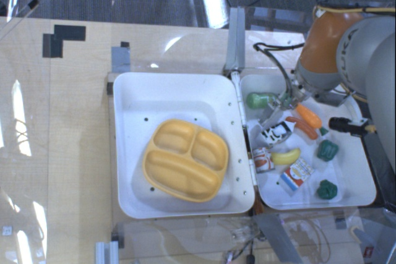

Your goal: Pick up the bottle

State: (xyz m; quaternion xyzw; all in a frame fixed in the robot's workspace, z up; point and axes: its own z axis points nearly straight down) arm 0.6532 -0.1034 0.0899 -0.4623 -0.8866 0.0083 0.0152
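Observation:
The bottle (258, 99) is green and lies on its side in the far left corner of the right bin (365, 195). My gripper (280, 104) hangs low in that bin, just to the right of the bottle and close against its end. The grey arm with its orange band (325, 43) covers the far right part of the bin. I cannot make out whether the gripper touches the bottle.
Just in front of the gripper lie a black-and-white toy (276, 132) and two orange carrots (307, 120). Nearer the front are a banana (286, 156), a small can (263, 160), a carton (295, 174) and two green vegetables (327, 150). A yellow divided plate (185, 159) sits in the left bin (133, 133).

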